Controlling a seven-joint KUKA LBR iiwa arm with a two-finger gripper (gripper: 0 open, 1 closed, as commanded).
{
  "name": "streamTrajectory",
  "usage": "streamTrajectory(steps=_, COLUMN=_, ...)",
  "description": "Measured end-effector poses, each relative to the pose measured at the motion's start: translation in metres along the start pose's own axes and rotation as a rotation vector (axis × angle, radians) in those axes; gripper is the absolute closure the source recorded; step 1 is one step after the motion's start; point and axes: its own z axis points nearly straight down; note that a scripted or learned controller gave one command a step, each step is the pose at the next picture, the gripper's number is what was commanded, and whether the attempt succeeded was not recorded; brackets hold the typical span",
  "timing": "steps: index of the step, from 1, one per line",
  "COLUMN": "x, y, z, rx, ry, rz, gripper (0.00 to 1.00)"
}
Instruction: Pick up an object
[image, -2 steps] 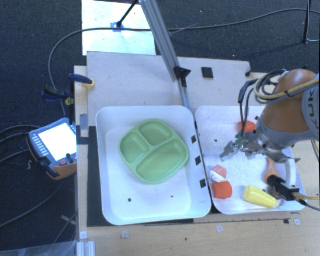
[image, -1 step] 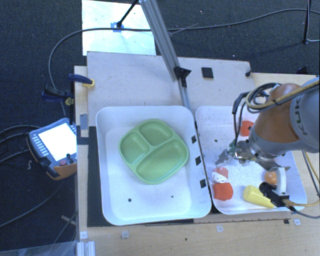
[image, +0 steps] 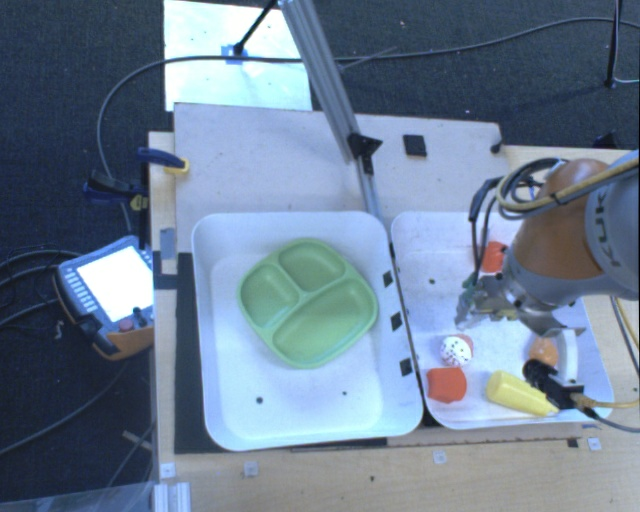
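Camera view: gripper (image: 470, 308) hangs low in the right bin (image: 425, 250) — whether it stands open or closed, I cannot tell; white die (image: 456, 349) lies just below it, red block (image: 447, 384) beyond.

Plate (image: 308, 302) in left bin (image: 225, 330) — die (image: 456, 349) in right.
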Motion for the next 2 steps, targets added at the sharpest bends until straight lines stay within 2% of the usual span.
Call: streamTrajectory(steps=2, x=0.006, y=0.002, z=-0.084, rx=-0.004, ry=0.000, rz=-0.003, gripper=1.00)
